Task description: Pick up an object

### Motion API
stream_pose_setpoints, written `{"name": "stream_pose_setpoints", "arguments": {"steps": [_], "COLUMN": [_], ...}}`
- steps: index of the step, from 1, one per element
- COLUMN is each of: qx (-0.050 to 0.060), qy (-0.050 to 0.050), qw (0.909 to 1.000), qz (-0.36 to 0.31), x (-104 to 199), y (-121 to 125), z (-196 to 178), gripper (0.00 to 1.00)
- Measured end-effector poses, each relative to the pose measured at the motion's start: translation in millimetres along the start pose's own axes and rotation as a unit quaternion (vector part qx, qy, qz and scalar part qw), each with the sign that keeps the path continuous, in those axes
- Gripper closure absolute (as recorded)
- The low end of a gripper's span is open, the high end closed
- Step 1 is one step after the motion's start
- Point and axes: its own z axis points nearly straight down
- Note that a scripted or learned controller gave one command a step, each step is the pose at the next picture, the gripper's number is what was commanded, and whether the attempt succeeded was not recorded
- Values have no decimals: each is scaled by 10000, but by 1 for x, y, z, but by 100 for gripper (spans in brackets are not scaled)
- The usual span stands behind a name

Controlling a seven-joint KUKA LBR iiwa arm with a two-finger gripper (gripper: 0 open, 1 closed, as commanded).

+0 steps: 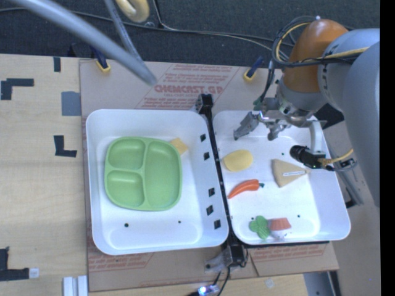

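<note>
The right bin (330, 224) holds the things to pick from. A yellow lemon (238, 160) lies near the wall between the two bins. An orange carrot (244, 188) lies just below the lemon. A tan cheese wedge (287, 173) lies to the right of the lemon, with bare white floor between them. Lower down, near the front rim, sit a green broccoli (260, 227) and a small red and white thing (280, 224), touching each other; it is too small to tell what it is.

The claw (260, 126) hangs above the lemon, near the back rim of that bin. Its two fingers are spread apart and hold nothing. A black part (304, 155) sticks out below the arm (345, 73), just above the cheese.

There is open floor in the middle of the right bin, and along its right side.

The left bin (102, 227) holds a green tray (143, 172) with three parts. A small yellow piece (179, 145) peeks out from the tray's top right corner, partly hidden.

The cardboard (185, 85) under the bins, on the bench (37, 165), has red writing. It looks like "CHEMCAST GP", but a blurry grey bar (74, 23) crosses it.
</note>
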Motion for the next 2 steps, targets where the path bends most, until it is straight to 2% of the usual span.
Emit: {"name": "stream_pose_setpoints", "arguments": {"steps": [1,2], "qx": [5,-21], "qy": [1,-3], "qw": [10000,10000], "qz": [4,2], "x": [2,2], "y": [-2,-2], "z": [65,79], "gripper": [0,0]}}
